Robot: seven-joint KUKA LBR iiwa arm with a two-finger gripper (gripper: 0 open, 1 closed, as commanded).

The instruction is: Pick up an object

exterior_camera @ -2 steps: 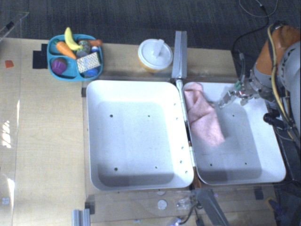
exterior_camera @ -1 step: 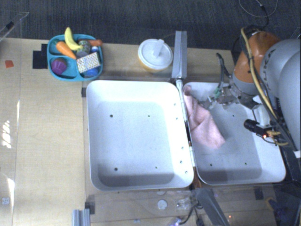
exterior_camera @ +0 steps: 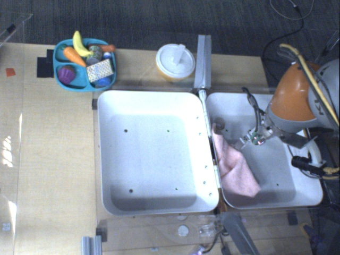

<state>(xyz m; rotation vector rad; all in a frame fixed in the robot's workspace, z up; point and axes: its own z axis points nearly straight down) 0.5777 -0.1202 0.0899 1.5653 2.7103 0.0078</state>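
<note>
Wooden worktop (exterior_camera: pixel 48 142) carries two white bins; in the right bin (exterior_camera: pixel 297 193), a pink cloth (exterior_camera: pixel 234 166) lies along its left wall, long axis toward the near edge. We see our hand (exterior_camera: pixel 255 137) just right of the cloth's far end, w/ nothing btwn; can't tell its state. Toy tray (exterior_camera: pixel 82 65) & lidded cup (exterior_camera: pixel 175 61) sit at the far edge, well apart.

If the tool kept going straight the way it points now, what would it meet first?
Probably the crumpled pink cloth in the right white bin: the tool points down-left toward it, though depth is unclear.
</note>
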